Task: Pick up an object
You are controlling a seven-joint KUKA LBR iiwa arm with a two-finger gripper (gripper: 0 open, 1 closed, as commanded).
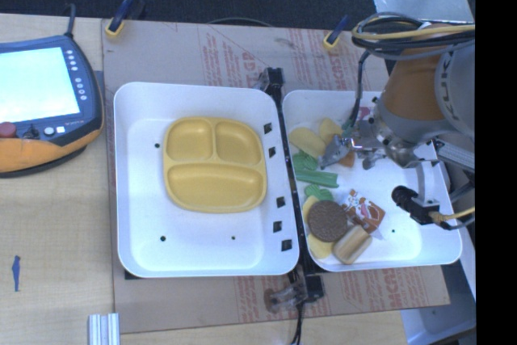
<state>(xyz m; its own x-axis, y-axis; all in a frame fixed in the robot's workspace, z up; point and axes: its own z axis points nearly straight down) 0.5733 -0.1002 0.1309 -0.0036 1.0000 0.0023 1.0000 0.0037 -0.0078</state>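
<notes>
On the bench sat two white bins side by side. Left bin (137, 174) held a yellow divided tray (215, 164). Right bin (420, 250) held a heap of toy food along its left side: a brown cookie (327, 220), green beans (313, 172), a yellow piece (307, 140), a tan roll (352, 244) and a red-and-white packet (365, 212). From the right, the arm (416, 89) reached into the right bin, its gripper (341, 145) low over the food near the beans. Whether its fingers were spread or pinching anything, I could not tell.
</notes>
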